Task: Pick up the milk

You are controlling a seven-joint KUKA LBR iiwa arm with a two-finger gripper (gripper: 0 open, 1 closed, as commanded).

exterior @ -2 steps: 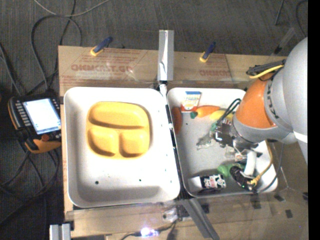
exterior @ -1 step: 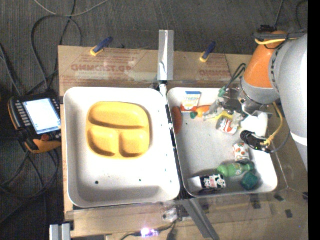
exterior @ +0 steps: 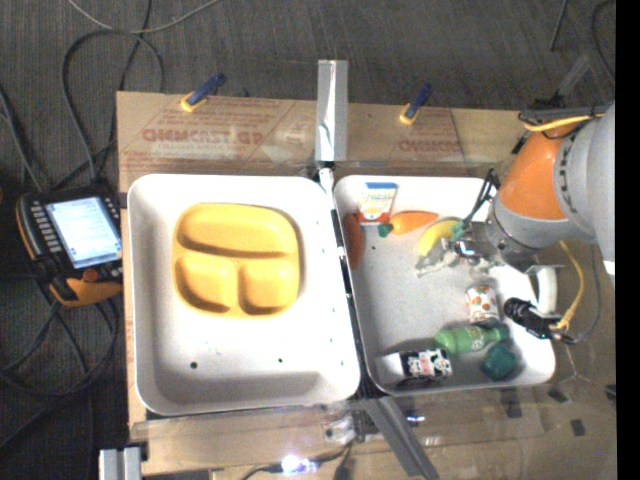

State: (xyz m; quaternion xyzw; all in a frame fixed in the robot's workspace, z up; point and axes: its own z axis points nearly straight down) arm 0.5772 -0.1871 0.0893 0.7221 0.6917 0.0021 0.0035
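Arm casing (exterior: 600, 173): we see a smooth, rounded shell in pale grey at the right of the scene.
Band (exterior: 535, 183): we note a bright orange ring, glossy, curving around the arm below the grey shell.
Wrist section (exterior: 520, 236): we see grey housing under the orange, darker toward its lower rim.
Cables: we see a yellow cable (exterior: 575, 288) looping beside the wrist, and a thin black cable (exterior: 488, 190) along its left side.
Gripper (exterior: 452, 251): we make out metallic grey parts with dark fittings.
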